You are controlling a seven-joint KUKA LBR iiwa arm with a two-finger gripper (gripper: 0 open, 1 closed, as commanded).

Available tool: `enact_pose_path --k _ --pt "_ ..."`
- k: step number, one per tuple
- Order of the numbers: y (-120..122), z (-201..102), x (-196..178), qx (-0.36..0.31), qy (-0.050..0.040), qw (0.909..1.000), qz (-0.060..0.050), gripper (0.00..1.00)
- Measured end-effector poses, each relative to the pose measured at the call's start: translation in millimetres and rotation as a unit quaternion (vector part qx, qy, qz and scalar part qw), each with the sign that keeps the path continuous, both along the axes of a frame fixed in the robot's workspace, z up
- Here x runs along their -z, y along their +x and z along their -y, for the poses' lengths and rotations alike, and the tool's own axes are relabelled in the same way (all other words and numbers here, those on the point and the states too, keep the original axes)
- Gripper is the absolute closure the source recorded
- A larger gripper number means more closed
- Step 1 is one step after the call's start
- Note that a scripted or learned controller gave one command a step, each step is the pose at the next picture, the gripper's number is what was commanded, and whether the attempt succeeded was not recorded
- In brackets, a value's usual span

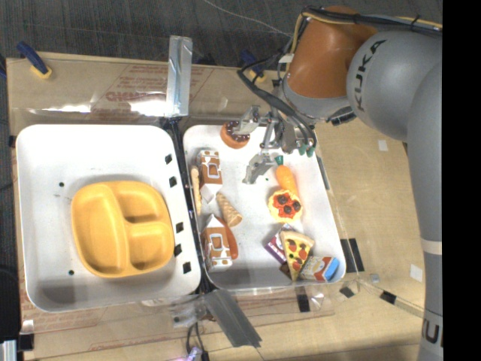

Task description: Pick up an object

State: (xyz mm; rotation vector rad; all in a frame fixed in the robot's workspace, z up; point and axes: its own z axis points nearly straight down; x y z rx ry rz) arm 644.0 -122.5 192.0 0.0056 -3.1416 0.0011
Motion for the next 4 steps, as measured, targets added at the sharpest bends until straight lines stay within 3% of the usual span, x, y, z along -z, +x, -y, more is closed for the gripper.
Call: enact_pose_path --k 1,2,3,4 --pt "1 83 58 -0.010 0.0001 1.0000 -0.002 0.00" --pt "1 86 95 -0.163 -0.0016 0.9866 0.003 0.00" --pt "-38 86 97 -0.145 -0.0011 0.9894 0.004 0.00" --pt "-41 75 99 -0.173 0.0003 0.9850 0.001 0.00"
